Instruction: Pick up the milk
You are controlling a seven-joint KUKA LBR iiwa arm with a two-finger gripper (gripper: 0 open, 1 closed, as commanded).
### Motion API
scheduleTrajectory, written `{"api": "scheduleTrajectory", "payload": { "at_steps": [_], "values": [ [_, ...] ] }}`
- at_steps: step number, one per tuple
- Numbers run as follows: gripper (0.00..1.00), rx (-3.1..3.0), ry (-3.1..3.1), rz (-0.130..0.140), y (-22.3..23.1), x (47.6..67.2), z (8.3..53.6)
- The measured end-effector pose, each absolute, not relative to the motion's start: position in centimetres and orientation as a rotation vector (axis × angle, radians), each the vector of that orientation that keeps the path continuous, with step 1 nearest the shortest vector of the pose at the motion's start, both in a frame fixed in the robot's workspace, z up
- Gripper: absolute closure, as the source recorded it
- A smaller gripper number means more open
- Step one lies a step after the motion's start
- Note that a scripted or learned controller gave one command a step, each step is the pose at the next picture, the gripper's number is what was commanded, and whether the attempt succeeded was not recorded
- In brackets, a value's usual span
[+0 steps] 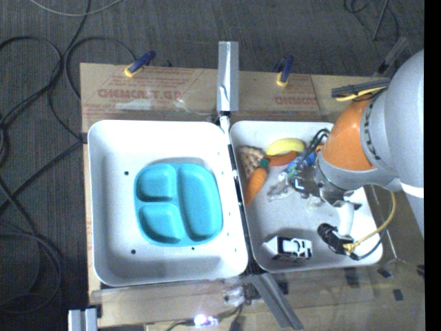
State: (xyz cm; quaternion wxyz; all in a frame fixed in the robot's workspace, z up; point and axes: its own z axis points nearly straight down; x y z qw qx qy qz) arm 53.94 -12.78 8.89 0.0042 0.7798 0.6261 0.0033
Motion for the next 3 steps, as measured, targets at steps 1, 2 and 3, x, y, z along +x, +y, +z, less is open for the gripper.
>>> {"api": "scheduleTrajectory", "payload": {
  "at_steps": [1, 2, 3],
  "values": [
    [0.00, 2.538, 1.857, -0.029, -10.5, 58.9, 9.1],
    [0.00, 2.564, 1.802, 0.007, -10.6, 54.6, 8.9],
    [0.00, 2.269, 2.172, -0.007, -16.1, 55.5, 12.0]
  ]
}}
